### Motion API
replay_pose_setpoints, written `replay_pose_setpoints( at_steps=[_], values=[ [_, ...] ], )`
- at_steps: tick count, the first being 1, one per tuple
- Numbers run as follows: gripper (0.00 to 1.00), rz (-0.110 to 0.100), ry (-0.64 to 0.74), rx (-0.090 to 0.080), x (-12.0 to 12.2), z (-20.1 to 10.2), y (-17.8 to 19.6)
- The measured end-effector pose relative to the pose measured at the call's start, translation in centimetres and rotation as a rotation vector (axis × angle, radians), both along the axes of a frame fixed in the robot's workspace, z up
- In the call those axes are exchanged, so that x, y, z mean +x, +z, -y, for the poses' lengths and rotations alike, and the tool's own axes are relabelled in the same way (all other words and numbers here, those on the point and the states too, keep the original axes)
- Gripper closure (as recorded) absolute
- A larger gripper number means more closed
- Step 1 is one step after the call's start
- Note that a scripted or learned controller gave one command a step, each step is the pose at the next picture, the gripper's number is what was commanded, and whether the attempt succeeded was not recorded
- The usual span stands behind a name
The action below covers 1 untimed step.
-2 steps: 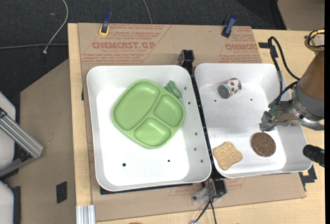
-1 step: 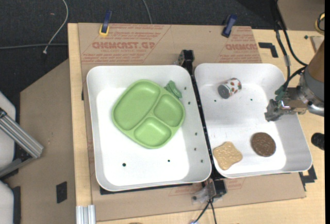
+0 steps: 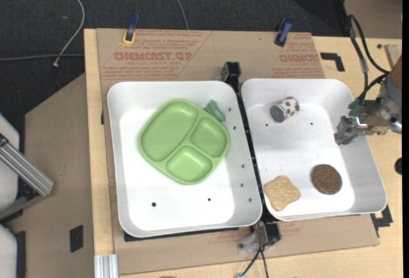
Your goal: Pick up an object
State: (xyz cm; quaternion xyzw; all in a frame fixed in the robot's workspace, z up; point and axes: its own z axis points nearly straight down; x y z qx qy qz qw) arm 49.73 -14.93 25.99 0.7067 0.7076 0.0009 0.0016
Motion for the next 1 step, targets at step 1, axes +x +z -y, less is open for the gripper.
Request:
replay_pose_setpoints(
  at_steps=[1],
  values=[
    [1.00, -0.007, 0.005, 0.005, -0.40, -6.07, -1.27]
  ],
)
